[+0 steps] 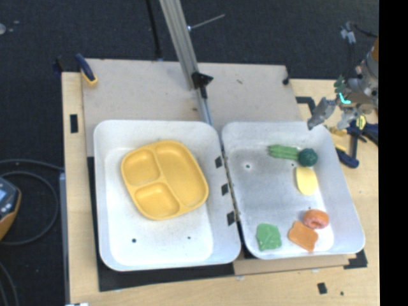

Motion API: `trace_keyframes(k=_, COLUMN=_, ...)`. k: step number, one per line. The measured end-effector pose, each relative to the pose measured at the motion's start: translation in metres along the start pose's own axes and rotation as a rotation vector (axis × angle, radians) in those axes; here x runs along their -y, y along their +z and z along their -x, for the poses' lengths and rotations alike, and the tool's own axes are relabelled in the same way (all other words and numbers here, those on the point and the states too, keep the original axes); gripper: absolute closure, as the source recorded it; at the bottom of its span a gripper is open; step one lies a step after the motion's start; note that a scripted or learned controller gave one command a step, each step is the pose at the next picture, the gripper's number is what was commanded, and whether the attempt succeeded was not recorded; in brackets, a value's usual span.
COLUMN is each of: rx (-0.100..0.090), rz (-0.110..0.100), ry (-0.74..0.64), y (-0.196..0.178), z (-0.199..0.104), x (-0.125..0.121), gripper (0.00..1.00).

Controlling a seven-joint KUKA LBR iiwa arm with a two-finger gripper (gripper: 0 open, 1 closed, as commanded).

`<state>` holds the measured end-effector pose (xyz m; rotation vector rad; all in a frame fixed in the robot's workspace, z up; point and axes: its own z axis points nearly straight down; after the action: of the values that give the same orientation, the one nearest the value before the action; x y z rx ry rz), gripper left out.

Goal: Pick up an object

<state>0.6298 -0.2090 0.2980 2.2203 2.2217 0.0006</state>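
Observation:
The right bin (255, 190) holds several small objects. A green stalk (283, 152) lies near its far side, touching a dark green ball (308, 157). Below them is a pale yellow piece (306, 181). Along the near edge sit a red-orange lump (315, 218), an orange block (302, 236) and a green piece (268, 236). My gripper (335, 125) hangs over the bin's far right corner, above and to the right of the dark green ball. Its fingers (318, 113) are spread apart with nothing between them.
The left bin (115, 234) carries a yellow divided plate (164, 178). A slanted metal pole (182, 40) rises behind the bins. Blue clamps (349, 157) sit at the bench's right edge beside the gripper, and another clamp (85, 69) is at the far left corner.

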Motion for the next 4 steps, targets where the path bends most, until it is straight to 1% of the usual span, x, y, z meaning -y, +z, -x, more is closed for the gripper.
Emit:
trace_keyframes(k=1, rx=0.0, rz=0.002, ry=0.0, y=-0.001, z=0.0, x=0.0, gripper=0.0)
trace_keyframes(k=2, rx=0.001, rz=-0.003, ry=0.0, y=0.046, z=-0.003, x=0.007, gripper=0.0)
trace_keyframes(k=3, rx=0.001, rz=-0.003, ry=0.001, y=0.107, z=0.003, x=0.005, gripper=0.0)
trace_keyframes(k=4, rx=0.001, rz=-0.004, ry=0.001, y=0.162, z=0.005, x=0.016, gripper=0.0)
